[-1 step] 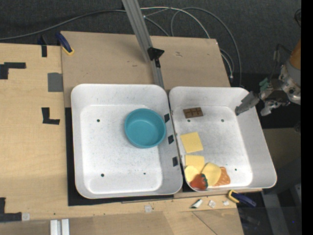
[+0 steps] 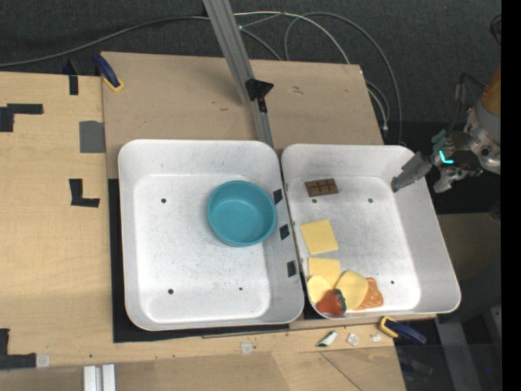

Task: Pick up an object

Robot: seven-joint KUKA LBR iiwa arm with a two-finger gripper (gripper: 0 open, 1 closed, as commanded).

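A blue bowl point(image 2: 240, 212) sits upright in the left bin point(image 2: 146, 243), near its right wall. The right bin point(image 2: 407, 243) holds a small brown chocolate bar point(image 2: 321, 188) at the back. A flat yellow cheese slice point(image 2: 318, 236) lies in front of it. A heap of yellow pieces point(image 2: 338, 280), a red item point(image 2: 330, 302) and an orange item point(image 2: 372, 293) fills the near left corner. My gripper point(image 2: 425, 179) hovers over the right bin's far right rim, open, with nothing between its fingers point(image 2: 404, 176).
A grey metal pole point(image 2: 236, 55) slants across the back, ending above the seam between the bins. Cables loop on the dark floor behind. A blue-and-yellow clamp point(image 2: 107, 72) sits at the back left, another clamp point(image 2: 401, 330) at the front right.
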